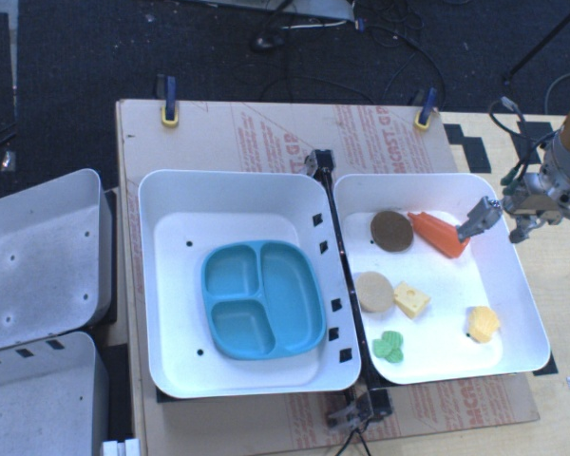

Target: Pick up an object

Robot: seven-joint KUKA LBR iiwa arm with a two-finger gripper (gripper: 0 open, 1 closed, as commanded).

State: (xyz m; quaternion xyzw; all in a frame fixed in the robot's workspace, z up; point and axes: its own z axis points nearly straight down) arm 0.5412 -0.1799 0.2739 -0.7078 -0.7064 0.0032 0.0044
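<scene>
Dark flooring strewn with cables surrounded the bench [218,136], on which two shallow white bins sat side by side. Left of the pair, the left bin [161,255] held a blue divided tray [262,298]. Across the divider, the right bin [522,283] held the loose pieces: a brown disc [391,230], an orange carrot-like wedge [439,235], a tan round piece [374,292], a yellow cheese block [411,301], a yellow lump [483,324] and a small green piece [389,347]. At the bin's upper right edge the gripper [494,218] hung over the rim, one finger [477,218] slanting down and to the left with its tip at or just over the wedge's right end; whether it touched could not be made out. The other finger showed farther right, over the rim, so the jaws appeared spread with nothing between them. By my reading the wedge was the likeliest target: it lay immediately to the left of the fingers, its long axis running from upper left to lower right, tapering toward the disc it nearly touched. A grasp would probably want the fingers brought leftward to straddle that axis across its narrow width, and a closure too near the right end risked the piece slipping out.
</scene>
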